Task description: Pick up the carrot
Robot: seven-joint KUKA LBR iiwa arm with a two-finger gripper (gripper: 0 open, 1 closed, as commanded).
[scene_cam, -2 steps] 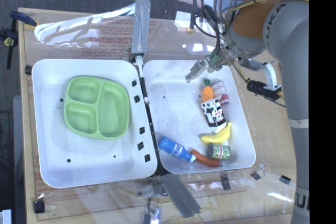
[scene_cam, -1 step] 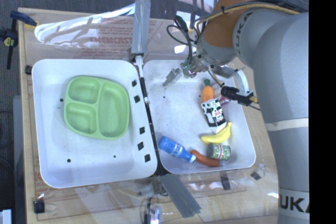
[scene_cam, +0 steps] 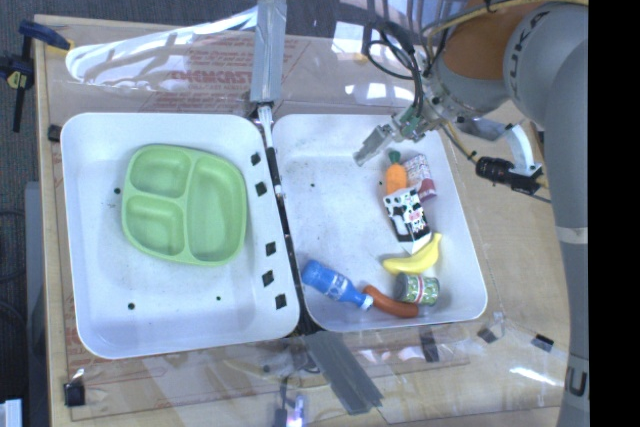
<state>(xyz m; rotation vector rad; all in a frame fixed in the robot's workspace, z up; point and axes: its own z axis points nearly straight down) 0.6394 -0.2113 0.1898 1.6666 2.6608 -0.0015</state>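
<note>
Bins: left bin (scene_cam: 85, 315) has a green tray (scene_cam: 185, 205); right bin (scene_cam: 330, 215) holds the carrot (scene_cam: 396, 176), banana (scene_cam: 415, 258), bottle (scene_cam: 333, 284). End effector (scene_cam: 385, 143) grip: can't tell. Labels unreadable.

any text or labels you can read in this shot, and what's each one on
Red printed lettering on the clear plastic sheet behind the left bin: present, but too blurred to read.
Black-and-white patterned carton in the right bin: markings too small to read.
Label on the small can beside the banana: too small to read.
Label on the blue bottle: none legible.
No text can be quoted with confidence.
</note>
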